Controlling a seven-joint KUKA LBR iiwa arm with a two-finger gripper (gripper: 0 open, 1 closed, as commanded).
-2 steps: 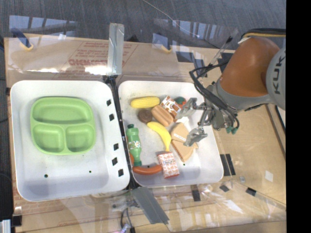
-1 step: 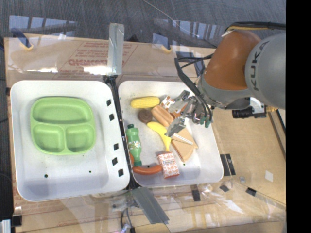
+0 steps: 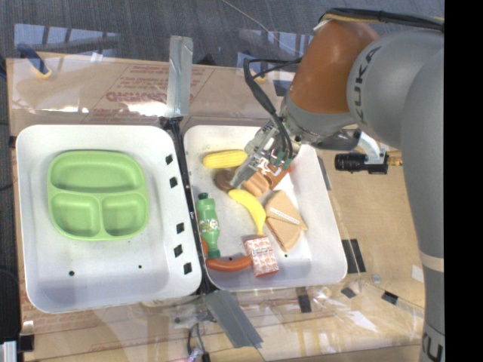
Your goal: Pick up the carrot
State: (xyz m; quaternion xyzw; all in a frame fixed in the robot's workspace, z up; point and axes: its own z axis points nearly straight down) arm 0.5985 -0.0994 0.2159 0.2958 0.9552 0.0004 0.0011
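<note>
Carrot (image 3: 273,178) sits under my end effector (image 3: 260,164), grip state unclear; 2 bins on the counter (image 3: 362,225), green tray (image 3: 96,194) left.

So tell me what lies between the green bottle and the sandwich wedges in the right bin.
In the camera view, the banana lies between the green bottle and the sandwich wedges, curving down the right bin's middle.

The grey arm (image 3: 392,89) carries the letters "KUKA" near its orange band, partly cut. The cardboard sheet (image 3: 143,85) behind the bins has red printed text, upside down and too blurred to read.
</note>
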